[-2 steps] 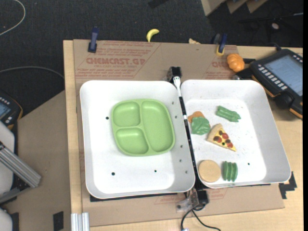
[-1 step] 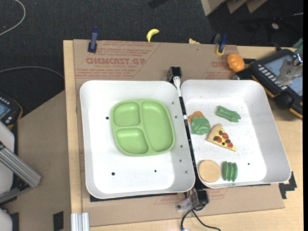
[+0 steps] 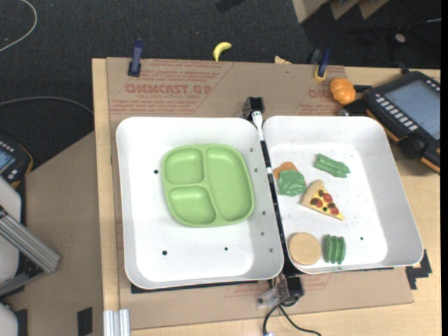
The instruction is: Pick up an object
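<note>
Nothing is picked yet and the gripper's state cannot be told, so the whole grasp remains: in the right bin point(image 3: 392, 187) lie six toy foods, from near to far one round cookie point(image 3: 304, 248), green beans point(image 3: 334, 248), pizza slice point(image 3: 323, 201), leafy green point(image 3: 291, 183), orange piece point(image 3: 285, 167) and pea pod point(image 3: 331, 165), while one green divided plate point(image 3: 207, 185) sits in the left bin point(image 3: 140, 208).

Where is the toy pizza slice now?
The triangular toy pizza slice lies in the right white bin, near its middle, just right of the leafy green toy and above the round tan cookie.
</note>
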Motion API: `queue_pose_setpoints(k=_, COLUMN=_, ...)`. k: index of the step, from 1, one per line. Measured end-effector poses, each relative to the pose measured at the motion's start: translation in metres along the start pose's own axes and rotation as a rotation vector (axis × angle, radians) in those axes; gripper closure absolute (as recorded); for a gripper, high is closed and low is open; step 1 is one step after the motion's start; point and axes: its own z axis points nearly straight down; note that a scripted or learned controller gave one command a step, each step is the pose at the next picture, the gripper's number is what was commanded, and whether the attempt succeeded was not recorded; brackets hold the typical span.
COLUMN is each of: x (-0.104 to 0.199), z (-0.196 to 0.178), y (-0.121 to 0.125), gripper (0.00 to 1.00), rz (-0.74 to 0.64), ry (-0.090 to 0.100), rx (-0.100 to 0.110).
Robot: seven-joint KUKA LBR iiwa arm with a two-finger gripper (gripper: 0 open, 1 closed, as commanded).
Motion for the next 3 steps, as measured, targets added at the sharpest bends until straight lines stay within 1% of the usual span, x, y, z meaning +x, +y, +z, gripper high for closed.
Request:
queue_pose_setpoints(k=1, x=0.021, z=0.113, y=0.006, gripper=1.00, rz=-0.003, ry=0.010, rx=0.022)
queue_pose_setpoints(k=2, x=0.004, z=0.000, y=0.008, gripper=1.00, rz=-0.001, ry=0.000, rx=-0.001)
queue_pose_setpoints(k=3, x=0.120, z=-0.046, y=0.009, gripper=1.00, rz=-0.014, ry=0.008, rx=0.002)
